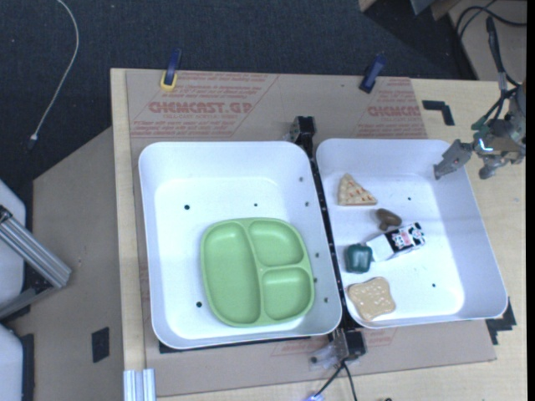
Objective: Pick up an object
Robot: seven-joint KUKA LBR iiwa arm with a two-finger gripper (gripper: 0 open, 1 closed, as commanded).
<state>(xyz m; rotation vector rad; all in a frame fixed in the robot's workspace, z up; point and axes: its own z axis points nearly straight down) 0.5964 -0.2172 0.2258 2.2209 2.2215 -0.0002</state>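
Note:
In the right bin (468, 224) lie several small objects: a tan triangular wedge (355, 191), a brown lump (388, 218), a white carton with black and red marks (400, 241), a teal cup (359, 258) and a slice of toast (371, 298). My gripper (470, 160) hangs over the bin's far right rim, well to the right of the objects. Its two grey fingers are spread apart with nothing between them.
The left bin (167, 224) holds a green divided plate (256, 270). Both bins rest on a cardboard sheet (251, 98) held by a yellow-blue clamp (170, 70) and a blue clamp (372, 73). A metal rail (29, 249) lies at the left.

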